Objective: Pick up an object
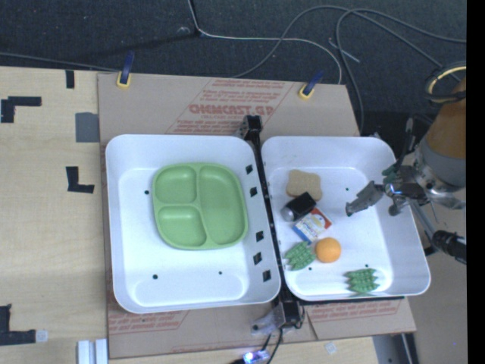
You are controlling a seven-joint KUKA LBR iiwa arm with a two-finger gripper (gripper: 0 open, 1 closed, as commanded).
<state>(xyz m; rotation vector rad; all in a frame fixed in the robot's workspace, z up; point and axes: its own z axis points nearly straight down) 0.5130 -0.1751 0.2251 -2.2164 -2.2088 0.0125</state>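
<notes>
The right bin (345,149) holds a tan bread-like piece (304,181), a black cylinder (300,205), a small white and red packet (313,223), an orange ball (328,250) and two green knobbly pieces (300,255) (363,280). My gripper (379,201) hangs over the right side of that bin, to the right of the objects. Its two fingers stand apart, one grey finger (363,199) pointing left toward the black cylinder. Nothing lies between the fingers.
The left bin (129,203) holds a green divided plate (201,205). A black clip strip (258,196) runs between the bins. Cables (318,21) trail over the dark cloth behind the bench. The arm's orange band (449,127) stands at the right edge.
</notes>
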